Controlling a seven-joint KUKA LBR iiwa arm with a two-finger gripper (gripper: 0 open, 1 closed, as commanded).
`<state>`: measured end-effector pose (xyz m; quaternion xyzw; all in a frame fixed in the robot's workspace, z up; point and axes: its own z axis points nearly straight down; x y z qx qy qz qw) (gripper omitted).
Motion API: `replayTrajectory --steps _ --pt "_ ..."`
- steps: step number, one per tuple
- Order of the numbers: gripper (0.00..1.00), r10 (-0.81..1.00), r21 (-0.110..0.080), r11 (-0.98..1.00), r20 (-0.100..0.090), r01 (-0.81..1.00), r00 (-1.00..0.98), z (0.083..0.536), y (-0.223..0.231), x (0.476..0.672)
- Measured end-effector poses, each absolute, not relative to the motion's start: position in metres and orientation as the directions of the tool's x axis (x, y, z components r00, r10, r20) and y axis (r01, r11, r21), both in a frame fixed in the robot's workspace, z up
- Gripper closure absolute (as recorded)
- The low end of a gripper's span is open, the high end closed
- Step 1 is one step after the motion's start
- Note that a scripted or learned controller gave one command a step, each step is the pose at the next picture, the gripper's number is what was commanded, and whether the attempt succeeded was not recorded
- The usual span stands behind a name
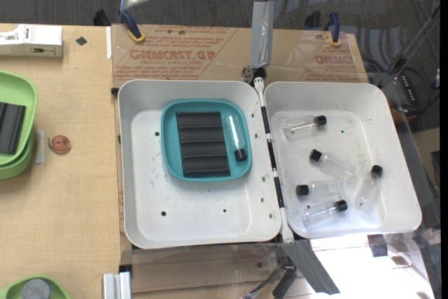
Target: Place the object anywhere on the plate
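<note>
A teal plate (pixel 171 150) with a dark ribbed insert sits in the left white bin (pixel 140 206). One clear vial with a black cap (pixel 235 138) lies on the plate's right side, cap toward the front. Several more clear vials with black caps lie scattered in the right white bin (pixel 392 213), among them one at the back (pixel 306 124), one in the middle (pixel 329 162) and one at the front (pixel 325 210).
A cardboard sheet (pixel 210 52) held by clamps lies behind the bins. On the wooden bench to the left stand a green tray (pixel 21 143), a white box (pixel 31 40) and a small round red piece (pixel 60 144).
</note>
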<state>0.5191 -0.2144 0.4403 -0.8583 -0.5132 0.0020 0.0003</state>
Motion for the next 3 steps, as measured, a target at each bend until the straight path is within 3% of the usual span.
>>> replayTrajectory --steps 1,3 --pt "0.00 0.878 -0.003 -0.478 -0.004 0.878 0.478 0.4398 -0.2148 0.5556" --pt "0.00 0.764 -0.002 -0.645 -0.004 0.764 0.645 0.4398 -0.2137 0.5622"
